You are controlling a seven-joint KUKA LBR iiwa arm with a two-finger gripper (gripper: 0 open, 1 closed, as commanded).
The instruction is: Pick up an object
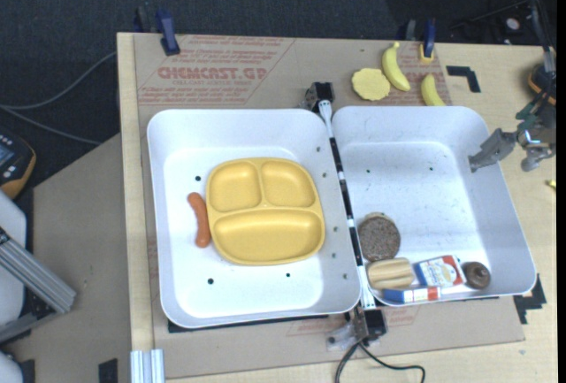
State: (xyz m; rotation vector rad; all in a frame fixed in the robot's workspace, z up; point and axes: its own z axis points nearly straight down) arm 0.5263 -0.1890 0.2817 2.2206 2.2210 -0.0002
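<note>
From the right bin's right rim, my jaws (pixel 517 145), state unreadable, face a light, stiff milk carton (pixel 439 273) best pinched across its flat sides.

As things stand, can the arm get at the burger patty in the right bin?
Probably yes. The patty lies flat in the right bin with open floor above it. The bun sits close below it. The end effector is at the bin's right rim, with nothing between.

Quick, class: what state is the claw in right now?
Claw: at the right bin's far right rim, holding nothing visible; open or closed cannot be told.
</note>
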